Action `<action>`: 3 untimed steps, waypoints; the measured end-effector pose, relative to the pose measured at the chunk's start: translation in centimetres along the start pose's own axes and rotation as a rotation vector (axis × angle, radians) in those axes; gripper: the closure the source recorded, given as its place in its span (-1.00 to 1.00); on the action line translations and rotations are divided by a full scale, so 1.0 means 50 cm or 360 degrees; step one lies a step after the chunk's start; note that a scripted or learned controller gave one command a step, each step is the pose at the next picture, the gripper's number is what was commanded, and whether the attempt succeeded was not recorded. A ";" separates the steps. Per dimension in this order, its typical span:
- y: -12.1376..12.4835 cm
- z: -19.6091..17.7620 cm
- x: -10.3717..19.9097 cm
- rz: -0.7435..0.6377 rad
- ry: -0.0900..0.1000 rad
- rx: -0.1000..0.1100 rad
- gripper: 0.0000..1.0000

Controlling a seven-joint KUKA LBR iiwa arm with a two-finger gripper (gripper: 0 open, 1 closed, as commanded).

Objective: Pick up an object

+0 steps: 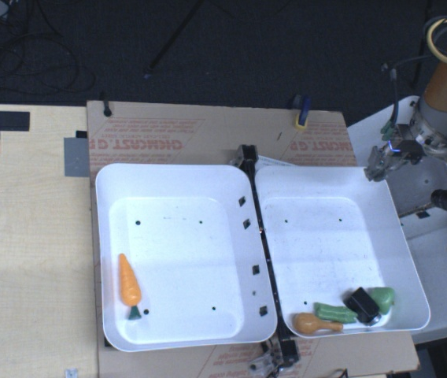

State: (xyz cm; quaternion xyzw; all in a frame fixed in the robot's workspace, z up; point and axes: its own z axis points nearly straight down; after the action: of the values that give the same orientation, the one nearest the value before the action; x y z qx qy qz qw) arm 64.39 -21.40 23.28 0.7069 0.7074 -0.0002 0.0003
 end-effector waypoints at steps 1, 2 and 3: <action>0.000 -0.001 0.000 -0.0001 0.0000 0.0001 1.00; 0.000 0.001 0.001 -0.0002 0.0000 0.0003 1.00; 0.000 0.009 0.002 -0.0004 0.0000 0.0004 1.00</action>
State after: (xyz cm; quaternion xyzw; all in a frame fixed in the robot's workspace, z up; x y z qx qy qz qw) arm 64.39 -21.29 22.82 0.7060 0.7082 -0.0011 -0.0007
